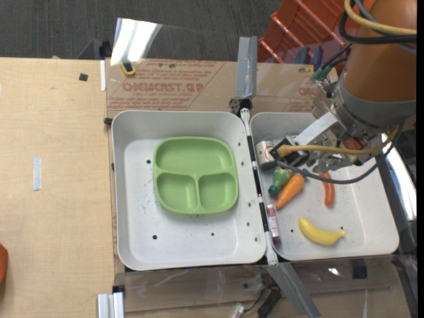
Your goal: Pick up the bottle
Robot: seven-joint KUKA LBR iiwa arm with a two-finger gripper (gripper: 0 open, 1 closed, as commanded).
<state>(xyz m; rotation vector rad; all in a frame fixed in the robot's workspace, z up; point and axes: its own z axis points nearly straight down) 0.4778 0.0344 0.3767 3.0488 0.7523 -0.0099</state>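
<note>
A small green item (pixel 281 175), possibly the bottle, lies in the right bin (pixel 371 240) near its left wall, touching the green end of an orange carrot (pixel 290 189). It is partly covered, so I cannot make out its shape. My gripper (pixel 331 156) hangs low over the back of the right bin, under the orange wrist, to the right of the green item and a little behind it. Nothing shows between the gripper and the bin floor.
A silver can (pixel 265 152) lies at the right bin's back left. A red chili (pixel 328 192) and a yellow banana (pixel 321 232) lie further front. A slim pink-and-purple item (pixel 270 220) rests along the divider. The left bin (pixel 132 197) holds a green divided plate (pixel 197 174).
</note>
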